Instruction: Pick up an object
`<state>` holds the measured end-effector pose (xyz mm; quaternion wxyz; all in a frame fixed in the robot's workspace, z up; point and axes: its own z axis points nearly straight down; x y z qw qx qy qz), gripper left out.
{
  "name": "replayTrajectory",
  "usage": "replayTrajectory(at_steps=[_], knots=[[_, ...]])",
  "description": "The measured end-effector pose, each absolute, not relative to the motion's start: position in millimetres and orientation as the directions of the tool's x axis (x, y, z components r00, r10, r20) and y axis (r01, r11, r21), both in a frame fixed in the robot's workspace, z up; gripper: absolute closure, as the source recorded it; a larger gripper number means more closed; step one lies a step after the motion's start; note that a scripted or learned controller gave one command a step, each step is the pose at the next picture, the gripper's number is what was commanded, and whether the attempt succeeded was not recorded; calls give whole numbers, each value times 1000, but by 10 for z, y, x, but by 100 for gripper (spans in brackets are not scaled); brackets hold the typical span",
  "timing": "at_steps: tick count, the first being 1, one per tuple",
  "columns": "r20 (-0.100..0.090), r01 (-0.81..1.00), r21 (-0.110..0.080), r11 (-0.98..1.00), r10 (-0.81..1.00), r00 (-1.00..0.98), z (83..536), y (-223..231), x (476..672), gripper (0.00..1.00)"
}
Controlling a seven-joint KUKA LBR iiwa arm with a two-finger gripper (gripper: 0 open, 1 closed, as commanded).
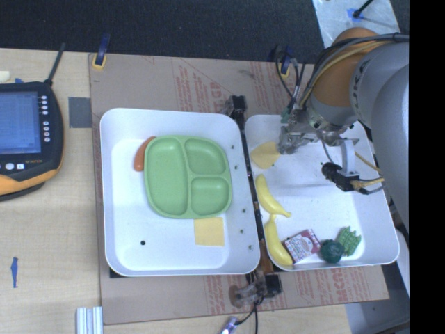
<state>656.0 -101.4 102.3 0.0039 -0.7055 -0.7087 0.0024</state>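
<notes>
Gripper (288, 143) sits low at the far left corner of the right bin (375, 261), beside a pale yellow wedge (265, 156) that lies against the bin's left wall. Fingertips look close to the wedge's right edge, maybe touching; too small and dark to be sure. Nothing is visibly between them, so no grasp counts yet. Whether they stand apart or together: cannot tell.

Candidates in the right bin: the wedge, two bananas (270, 200) and (276, 245) end to end along the left wall, a red-and-white packet (302, 245) touching the lower banana, and a green toy (340, 245) just beside the packet near the front wall. All rest on the bin floor. A black fitting with yellow cable (343, 177) hangs off the arm over the middle of this bin.

The left bin (115, 186) holds a green divided tray (188, 176), an orange thing (142, 153) tucked at the tray's far left edge, and a yellow square (209, 231) near the front. Well apart from the arm, so probably not in play.

Progress, as a judgement: approach done or nearly done, with the wedge the likely target. Left to do: close on it, lift it clear of the floor, show it held. The wedge looks thin and flat and hugs the wall, so a pinch could slip off it or push it aside.
</notes>
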Motion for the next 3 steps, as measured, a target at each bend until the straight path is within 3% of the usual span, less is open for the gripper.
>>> replayTrajectory(at_steps=[1,2,3], knots=[[2,1000,-9,5,1000,-5,1022,-1014,6560,0],[0,1000,-1,2,1000,-2,1129,-1058,6565,0],[0,1000,-6,5,1000,-5,910,-1014,5735,0]])
